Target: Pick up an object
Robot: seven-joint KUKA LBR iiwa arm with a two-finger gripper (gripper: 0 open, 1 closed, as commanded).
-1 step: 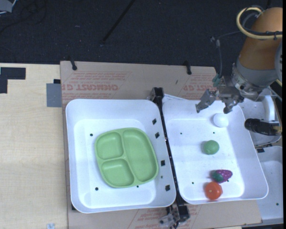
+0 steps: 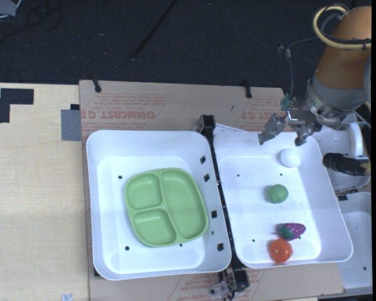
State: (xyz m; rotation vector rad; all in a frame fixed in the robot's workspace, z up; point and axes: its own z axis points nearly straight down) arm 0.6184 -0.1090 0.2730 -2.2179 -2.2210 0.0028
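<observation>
Over the far edge of the right bin (image 2: 338, 231) I have the pincer (image 2: 288, 135) hovering, fingers spread wide with nothing between them. Just beneath and slightly right of it a white ball (image 2: 290, 157) lies apart from the fingertips. Nearer me from the pincer sit a green ball (image 2: 277, 193), a purple piece (image 2: 292, 231) and an orange-red fruit (image 2: 280, 250). Well to its left, a green divided plate (image 2: 166, 207) rests in the left bin (image 2: 106, 168).

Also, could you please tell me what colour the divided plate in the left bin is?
The divided plate is light green, shown clearly in the camera view.
</observation>
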